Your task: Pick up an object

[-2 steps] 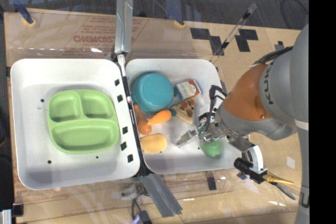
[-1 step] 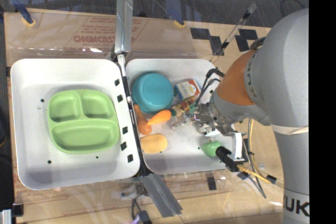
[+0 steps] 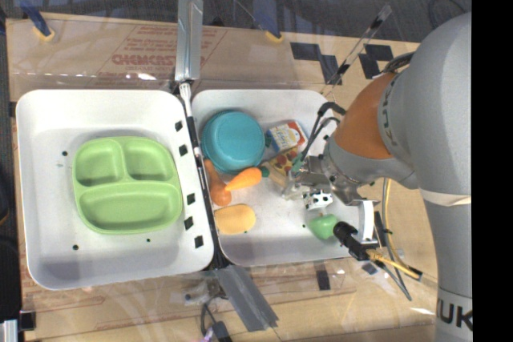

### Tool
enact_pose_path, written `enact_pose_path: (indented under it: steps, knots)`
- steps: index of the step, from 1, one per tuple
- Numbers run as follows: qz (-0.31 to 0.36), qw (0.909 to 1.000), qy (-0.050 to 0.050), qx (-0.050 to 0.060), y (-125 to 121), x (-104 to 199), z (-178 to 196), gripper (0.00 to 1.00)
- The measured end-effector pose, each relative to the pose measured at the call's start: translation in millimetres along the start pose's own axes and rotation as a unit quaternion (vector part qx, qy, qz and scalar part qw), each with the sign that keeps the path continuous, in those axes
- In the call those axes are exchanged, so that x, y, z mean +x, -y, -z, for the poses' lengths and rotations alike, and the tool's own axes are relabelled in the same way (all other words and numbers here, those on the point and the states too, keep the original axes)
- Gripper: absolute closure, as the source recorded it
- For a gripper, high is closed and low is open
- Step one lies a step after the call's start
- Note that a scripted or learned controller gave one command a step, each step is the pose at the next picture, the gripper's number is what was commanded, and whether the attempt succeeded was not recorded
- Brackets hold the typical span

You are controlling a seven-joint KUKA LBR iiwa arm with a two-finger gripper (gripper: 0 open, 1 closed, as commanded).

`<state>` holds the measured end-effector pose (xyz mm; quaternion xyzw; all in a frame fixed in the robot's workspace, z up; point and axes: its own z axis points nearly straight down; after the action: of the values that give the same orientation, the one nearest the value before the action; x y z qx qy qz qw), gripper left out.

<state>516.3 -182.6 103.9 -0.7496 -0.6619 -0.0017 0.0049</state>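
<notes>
Clutter in the right bin [image 3: 240,256], a teal bowl [image 3: 233,140], carrot [image 3: 244,179] lying left-right, yellow potato [image 3: 235,218] and green toy [image 3: 322,227], surrounds the gripper [image 3: 309,187], jaws' state unclear.

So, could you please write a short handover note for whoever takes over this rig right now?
Gripper: low over the right bin, near its right side; whether it grips anything cannot be told from this view.
Right bin: blue bowl, orange carrot, yellow piece, colourful packet, green object just below the gripper.
Left bin: green divided plate.
Done: arm is down among the objects.
Left: no confirmed pick yet; grasp one object and lift it clear.
</notes>
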Motion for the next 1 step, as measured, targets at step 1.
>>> enact_pose_path:
  steps: [1]
  knots:
    - [-0.095, 0.9954, 0.004, -0.003, 11.8, 19.9, 57.8, 1.0]
